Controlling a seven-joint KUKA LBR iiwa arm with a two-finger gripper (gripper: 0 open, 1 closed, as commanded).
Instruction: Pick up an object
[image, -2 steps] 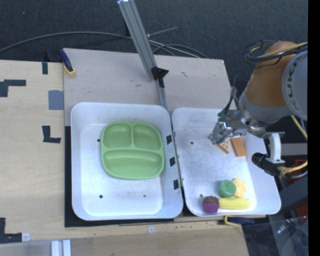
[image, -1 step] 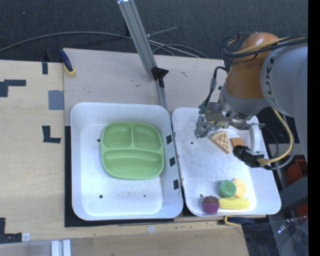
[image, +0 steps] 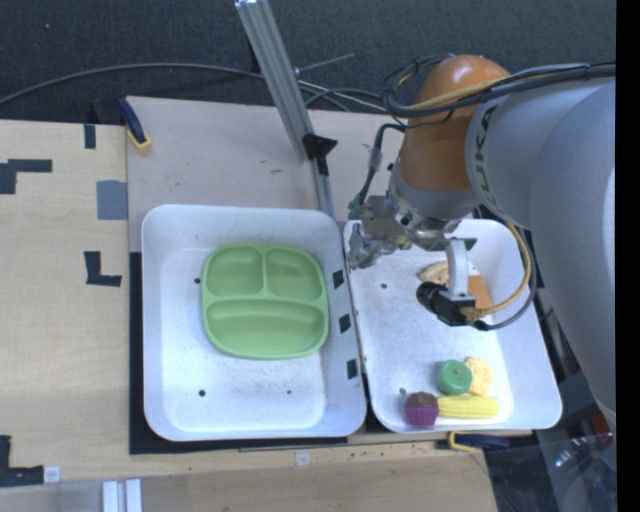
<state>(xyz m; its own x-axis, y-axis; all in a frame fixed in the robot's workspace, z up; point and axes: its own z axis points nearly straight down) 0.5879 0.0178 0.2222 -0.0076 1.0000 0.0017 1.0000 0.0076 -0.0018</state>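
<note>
Grey KUKA arm with the orange band is reaching in from the right and hanging over the far part of the right shallow white bin (image: 530, 395). Two-finger gripper (image: 368, 243) is sitting at that bin's far-left corner, right by the divider between the bins. Can't tell how it's set: the wrist body is blocking the tips, and nothing is showing between them.

Candidate objects are all lying in the right bin:
- small green round toy (image: 454, 376), near the near-right corner
- yellow corn-cob toy (image: 468, 406), along the near edge, just below the green one
- dark purple and red toy piece (image: 421, 407), touching the corn's left end
- pale yellow lumpy piece (image: 481, 374), just beside the green toy on its right
- orange and tan items (image: 478, 288) by the bin's middle right, partly hidden behind a black fitting and cable on the arm; shape isn't readable

All of these are lying well apart from the gripper.

Left shallow white bin (image: 165, 330) is carrying a light green plastic divided plate (image: 266, 301), three compartments, lying flat around the bin's centre, slightly toward the far-right corner.
</note>
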